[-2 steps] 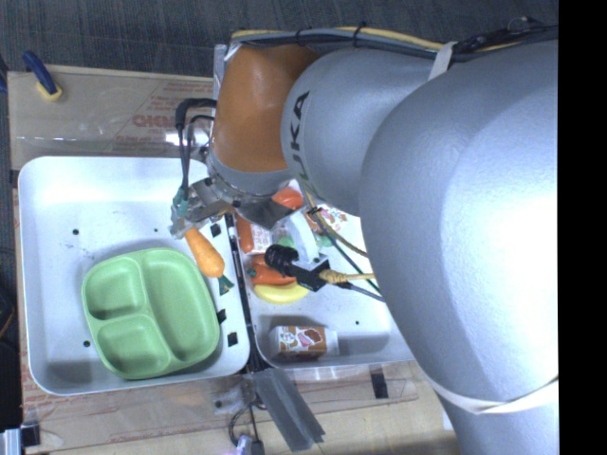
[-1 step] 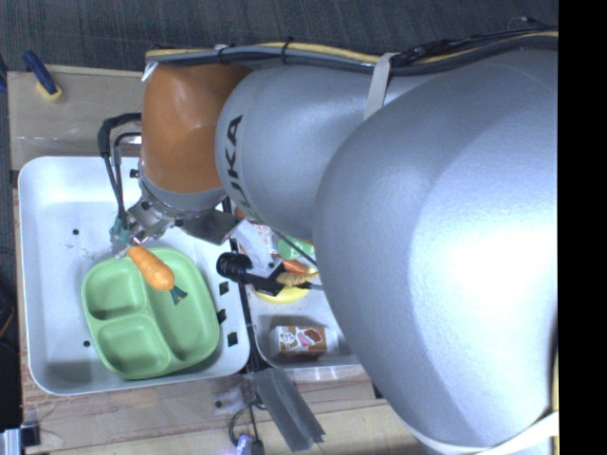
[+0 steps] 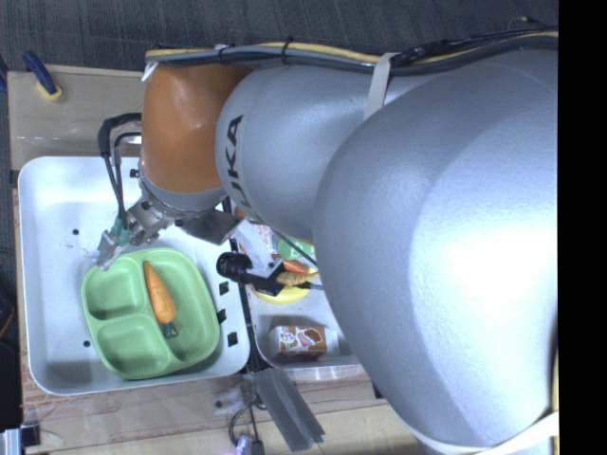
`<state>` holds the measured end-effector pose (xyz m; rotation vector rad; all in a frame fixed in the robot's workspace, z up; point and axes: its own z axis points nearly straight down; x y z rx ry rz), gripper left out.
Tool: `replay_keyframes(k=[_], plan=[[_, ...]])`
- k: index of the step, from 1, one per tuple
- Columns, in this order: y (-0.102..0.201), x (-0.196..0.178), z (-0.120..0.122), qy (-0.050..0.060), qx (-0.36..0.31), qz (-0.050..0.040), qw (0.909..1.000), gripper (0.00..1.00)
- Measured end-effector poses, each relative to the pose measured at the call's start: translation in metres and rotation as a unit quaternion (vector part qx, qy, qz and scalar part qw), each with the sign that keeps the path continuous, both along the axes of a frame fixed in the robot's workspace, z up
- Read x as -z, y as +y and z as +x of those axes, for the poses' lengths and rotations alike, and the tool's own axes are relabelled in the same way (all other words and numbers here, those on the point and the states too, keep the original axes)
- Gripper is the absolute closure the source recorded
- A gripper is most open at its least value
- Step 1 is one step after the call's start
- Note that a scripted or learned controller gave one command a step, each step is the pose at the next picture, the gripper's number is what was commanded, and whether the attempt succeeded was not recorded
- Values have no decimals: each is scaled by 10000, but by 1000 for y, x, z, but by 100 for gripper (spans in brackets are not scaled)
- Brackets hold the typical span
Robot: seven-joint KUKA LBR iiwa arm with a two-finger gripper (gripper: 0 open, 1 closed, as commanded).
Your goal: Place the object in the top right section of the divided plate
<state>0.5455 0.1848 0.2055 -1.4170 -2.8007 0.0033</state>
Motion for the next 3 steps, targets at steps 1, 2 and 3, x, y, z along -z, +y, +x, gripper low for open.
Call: replay_keyframes(k=[1, 2, 3], plan=[[1, -10, 0, 4, -27, -1, 10000, 100], [-10, -36, 20, -22, -731, 4, 9973, 100], [24, 15, 80, -14, -1119, 4, 9937, 100]])
